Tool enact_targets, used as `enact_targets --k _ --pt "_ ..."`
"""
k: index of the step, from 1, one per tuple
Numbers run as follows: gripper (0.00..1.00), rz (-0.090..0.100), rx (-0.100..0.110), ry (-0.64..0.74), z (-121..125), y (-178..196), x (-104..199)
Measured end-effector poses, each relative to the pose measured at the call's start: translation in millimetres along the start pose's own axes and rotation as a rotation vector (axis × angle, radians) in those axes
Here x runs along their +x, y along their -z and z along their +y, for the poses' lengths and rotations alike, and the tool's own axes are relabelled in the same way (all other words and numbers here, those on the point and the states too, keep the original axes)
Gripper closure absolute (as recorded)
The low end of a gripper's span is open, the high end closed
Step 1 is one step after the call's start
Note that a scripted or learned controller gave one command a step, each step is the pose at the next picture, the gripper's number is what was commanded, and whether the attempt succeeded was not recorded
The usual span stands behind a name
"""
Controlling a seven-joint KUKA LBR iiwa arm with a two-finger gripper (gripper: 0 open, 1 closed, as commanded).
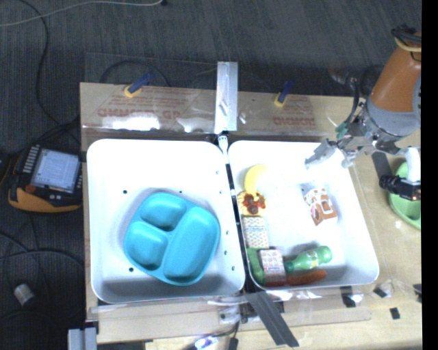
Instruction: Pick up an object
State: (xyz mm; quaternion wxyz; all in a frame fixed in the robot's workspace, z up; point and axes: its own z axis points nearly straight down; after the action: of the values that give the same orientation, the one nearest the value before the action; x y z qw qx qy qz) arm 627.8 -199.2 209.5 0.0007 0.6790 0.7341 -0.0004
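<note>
Gripper above right bin's far edge

We read this as a robotics lab: wooden bench on dark carpet, loose cables, two white bins, orange-banded arm, handheld controller on floor.

Left bin: divided plate at centre. Right bin: banana along left wall, bottle lying at front, small packet, possibly a carton, mid-right. End effector above back-right corner.
</note>
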Motion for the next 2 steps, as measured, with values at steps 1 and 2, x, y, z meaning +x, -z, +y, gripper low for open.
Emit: enact_targets --k 1,2 --pt "0.0 -0.001 0.0 -0.061 -7.0 180.4 38.7" --pt "0.0 0.0 0.002 0.032 -3.1 40.8 50.4"
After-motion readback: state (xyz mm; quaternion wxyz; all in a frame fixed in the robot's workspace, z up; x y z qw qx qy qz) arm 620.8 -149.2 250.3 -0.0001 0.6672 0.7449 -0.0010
